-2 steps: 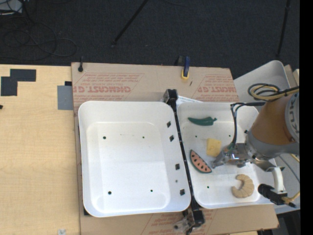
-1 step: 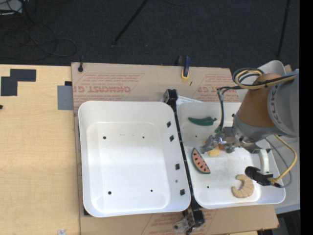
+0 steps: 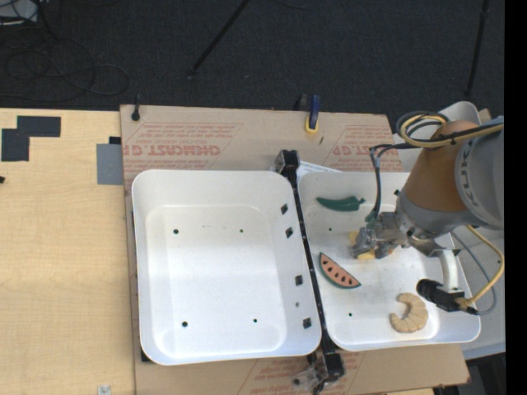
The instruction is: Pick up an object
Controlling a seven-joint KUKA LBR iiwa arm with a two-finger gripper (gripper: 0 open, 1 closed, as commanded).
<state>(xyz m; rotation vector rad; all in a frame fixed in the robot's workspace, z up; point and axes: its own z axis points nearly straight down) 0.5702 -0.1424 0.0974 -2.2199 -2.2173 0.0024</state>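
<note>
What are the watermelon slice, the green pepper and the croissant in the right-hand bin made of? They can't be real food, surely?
Probably toys. The watermelon slice looks like moulded plastic: flat red, crisp green rim. The green pepper is one uniform colour, likely plastic too. The croissant has a matte tan surface, plastic or foam; I can't tell which. The right bin looks like smooth white plastic.

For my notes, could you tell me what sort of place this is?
Probably a robotics lab bench: an arm reaching into one of two white bins, toy food such as a watermelon slice and croissant, and cables on dark carpet.
</note>
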